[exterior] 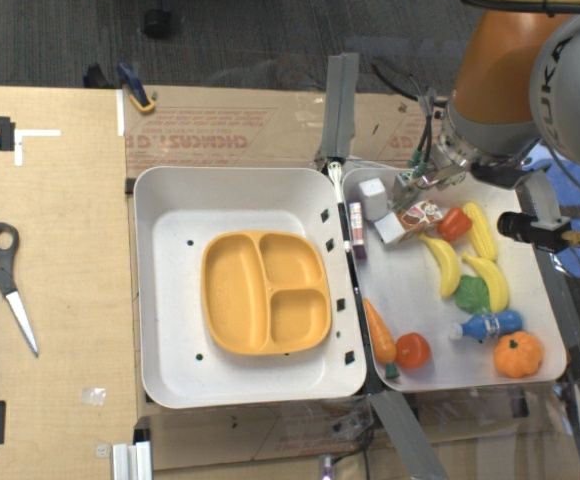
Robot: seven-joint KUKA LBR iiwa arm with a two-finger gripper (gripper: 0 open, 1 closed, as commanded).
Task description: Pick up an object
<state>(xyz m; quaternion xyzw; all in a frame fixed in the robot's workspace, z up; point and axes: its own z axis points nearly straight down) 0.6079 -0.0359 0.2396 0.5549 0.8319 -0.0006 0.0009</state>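
Jaws [422, 180] low over right bin's [530, 373] far corner, grip state impossible to tell. Packet [420, 214] just below, crowded by box [388, 227], pepper [453, 223], banana [444, 264]. Likely snag: neighbours blocking closure, packet slipping.

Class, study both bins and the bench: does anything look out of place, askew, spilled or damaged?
Nothing looks spilled or broken. The yellow divided plate lies flat in the left bin. The toy food is scattered loosely in the right bin; the carrot lies against its left wall. Scissors lie on the bench beside the bins.
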